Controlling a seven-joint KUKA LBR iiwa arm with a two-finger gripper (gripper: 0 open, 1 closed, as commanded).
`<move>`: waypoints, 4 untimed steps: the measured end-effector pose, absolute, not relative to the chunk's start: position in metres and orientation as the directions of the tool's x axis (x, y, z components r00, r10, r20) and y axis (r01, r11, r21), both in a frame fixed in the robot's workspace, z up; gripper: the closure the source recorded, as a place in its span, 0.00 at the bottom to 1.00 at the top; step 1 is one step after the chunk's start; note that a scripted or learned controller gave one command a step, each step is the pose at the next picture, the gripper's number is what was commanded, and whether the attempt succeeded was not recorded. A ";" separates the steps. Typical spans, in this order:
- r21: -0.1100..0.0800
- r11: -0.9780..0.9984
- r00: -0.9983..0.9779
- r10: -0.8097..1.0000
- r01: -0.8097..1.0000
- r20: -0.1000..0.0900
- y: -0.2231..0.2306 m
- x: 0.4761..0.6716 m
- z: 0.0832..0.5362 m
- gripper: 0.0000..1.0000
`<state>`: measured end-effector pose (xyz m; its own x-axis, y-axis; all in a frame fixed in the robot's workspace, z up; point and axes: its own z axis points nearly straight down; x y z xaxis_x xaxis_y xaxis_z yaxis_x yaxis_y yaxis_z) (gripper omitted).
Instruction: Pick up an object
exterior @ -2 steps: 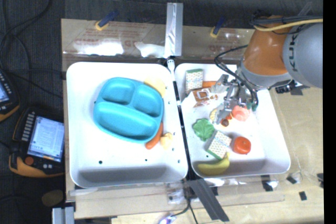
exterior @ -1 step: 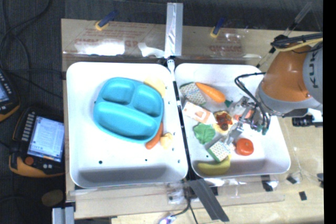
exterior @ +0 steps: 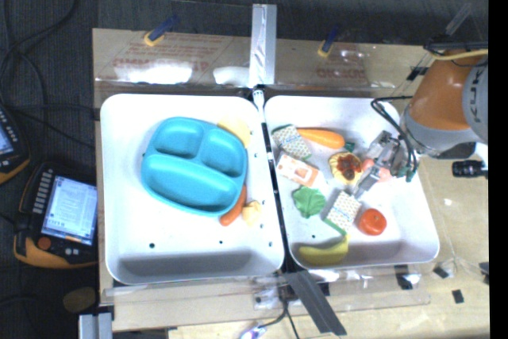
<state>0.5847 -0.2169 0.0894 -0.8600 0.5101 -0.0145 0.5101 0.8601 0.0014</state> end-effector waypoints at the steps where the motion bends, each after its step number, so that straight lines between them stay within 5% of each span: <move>1: -0.002 0.862 -0.862 0.507 0.507 -0.019 -0.216 0.587 0.101 1.00; 2: 0.000 0.899 -0.899 0.439 0.439 -0.006 -0.222 0.597 0.279 1.00; 3: 0.001 0.823 -0.823 0.568 0.568 -0.005 -0.211 0.578 0.453 1.00; 4: 0.000 0.505 -0.505 0.863 0.863 -0.005 -0.224 0.600 0.485 1.00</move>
<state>0.6004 -0.2239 0.4848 -0.5045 0.8634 -0.0049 0.8634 0.5045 -0.0001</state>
